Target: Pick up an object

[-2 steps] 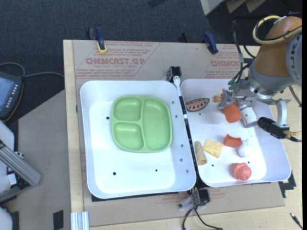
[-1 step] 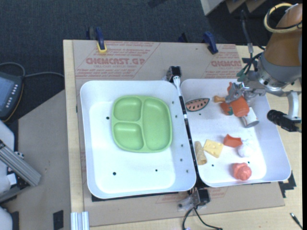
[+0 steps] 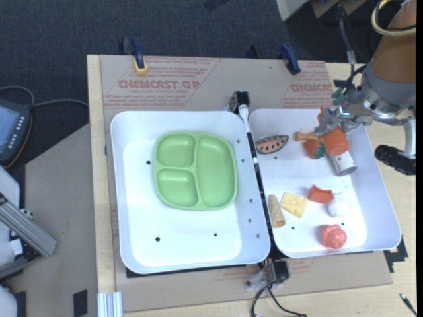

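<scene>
My gripper [image 3: 330,123] hangs over the far right part of the right bin [image 3: 370,236]. Directly under it lie an orange cylinder with a grey end [image 3: 338,150] and an orange carrot-like piece [image 3: 310,140]. I cannot tell whether it touches either of them. Further left, a watermelon slice [image 3: 271,144] lies by the bin's left wall. A yellow cheese wedge [image 3: 294,204], a tan roll [image 3: 274,212], a small red piece [image 3: 320,193], a white piece [image 3: 336,207] and a red lump [image 3: 332,236] sit in the near half.
The left bin [image 3: 132,243] holds a green divided plate [image 3: 196,170]. The arm's grey wrist with its orange band [image 3: 395,58] rises at the upper right. Blue clamps [image 3: 138,53] hold the cardboard backboard.
</scene>
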Motion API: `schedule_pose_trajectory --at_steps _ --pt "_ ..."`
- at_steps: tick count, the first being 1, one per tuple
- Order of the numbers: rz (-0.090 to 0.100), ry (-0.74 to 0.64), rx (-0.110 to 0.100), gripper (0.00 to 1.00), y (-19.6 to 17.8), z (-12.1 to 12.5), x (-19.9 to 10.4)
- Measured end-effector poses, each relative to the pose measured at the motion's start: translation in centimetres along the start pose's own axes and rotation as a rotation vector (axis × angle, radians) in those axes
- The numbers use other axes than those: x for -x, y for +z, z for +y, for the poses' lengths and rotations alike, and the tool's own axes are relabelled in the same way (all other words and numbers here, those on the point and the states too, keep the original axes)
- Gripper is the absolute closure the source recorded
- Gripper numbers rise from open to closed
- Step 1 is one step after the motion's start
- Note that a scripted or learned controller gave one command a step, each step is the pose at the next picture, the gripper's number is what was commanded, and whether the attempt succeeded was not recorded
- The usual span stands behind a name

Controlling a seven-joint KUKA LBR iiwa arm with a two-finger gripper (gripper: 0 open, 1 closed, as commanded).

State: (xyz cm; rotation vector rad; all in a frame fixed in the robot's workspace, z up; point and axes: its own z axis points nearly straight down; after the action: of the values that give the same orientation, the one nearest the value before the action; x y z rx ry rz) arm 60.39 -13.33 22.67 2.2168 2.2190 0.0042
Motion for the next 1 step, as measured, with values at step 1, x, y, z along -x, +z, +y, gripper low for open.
schedule_pose_trajectory --at_steps 1 --pt "0.003 -0.002 -0.008 1.0 -0.49 -1.82 -4.08"
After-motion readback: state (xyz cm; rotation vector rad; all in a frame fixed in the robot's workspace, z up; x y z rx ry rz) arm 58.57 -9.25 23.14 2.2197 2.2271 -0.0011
